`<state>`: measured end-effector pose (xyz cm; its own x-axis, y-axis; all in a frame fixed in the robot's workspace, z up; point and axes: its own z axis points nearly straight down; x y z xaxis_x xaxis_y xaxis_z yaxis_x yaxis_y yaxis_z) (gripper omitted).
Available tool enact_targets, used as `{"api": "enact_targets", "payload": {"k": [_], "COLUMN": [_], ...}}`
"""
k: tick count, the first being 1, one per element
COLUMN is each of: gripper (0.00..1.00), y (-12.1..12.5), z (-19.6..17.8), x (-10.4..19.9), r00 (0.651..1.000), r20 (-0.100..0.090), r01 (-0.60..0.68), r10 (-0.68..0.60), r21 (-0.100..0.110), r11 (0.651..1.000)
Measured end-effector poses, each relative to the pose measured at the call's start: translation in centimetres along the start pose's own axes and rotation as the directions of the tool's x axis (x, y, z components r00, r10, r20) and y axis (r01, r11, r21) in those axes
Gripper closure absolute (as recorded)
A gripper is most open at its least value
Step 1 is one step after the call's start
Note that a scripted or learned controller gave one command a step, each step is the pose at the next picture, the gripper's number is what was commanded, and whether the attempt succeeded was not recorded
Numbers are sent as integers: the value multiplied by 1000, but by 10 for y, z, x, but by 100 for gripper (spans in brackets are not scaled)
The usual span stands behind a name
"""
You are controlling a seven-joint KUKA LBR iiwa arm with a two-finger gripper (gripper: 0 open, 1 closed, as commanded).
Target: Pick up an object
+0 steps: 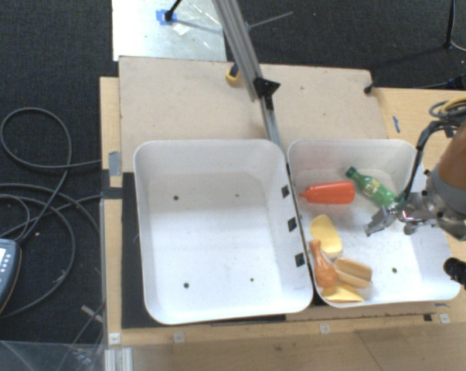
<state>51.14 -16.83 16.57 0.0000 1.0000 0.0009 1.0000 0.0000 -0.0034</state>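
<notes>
White plastic, shallow, 2 bins side by side on the bench: left bin (209,230), right bin (418,273). All loose items lie in the right bin. Green plastic bottle (369,185) lies tilted near the back wall. Orange-red bottle (330,193) lies on its side just left of it. Yellow rounded piece (326,234), orange carrot-like piece (323,267) and tan bun-shaped toy (352,270) cluster at the front-left corner, the bun on a flat yellow slice (342,293). Metal two-finger gripper (375,224) sits low over the right bin, just below the green bottle. Finger spread: cannot tell. Nothing visibly between them.
</notes>
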Motion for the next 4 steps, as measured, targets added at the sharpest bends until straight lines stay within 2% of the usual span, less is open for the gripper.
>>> {"api": "enact_targets", "payload": {"k": [1,2,3,4], "gripper": [0,100,100,100], "y": [0,2,-2,8], "z": [42,29,-17,-72], "x": [-1,-2,3,9], "r00": [1000,1000,1000,1000], "r20": [0,2,3,3], "r01": [0,1,5,7], "r10": [0,-1,-5,-7], "r21": [-1,-7,-10,-12], "r11": [1000,1000,1000,1000]}}
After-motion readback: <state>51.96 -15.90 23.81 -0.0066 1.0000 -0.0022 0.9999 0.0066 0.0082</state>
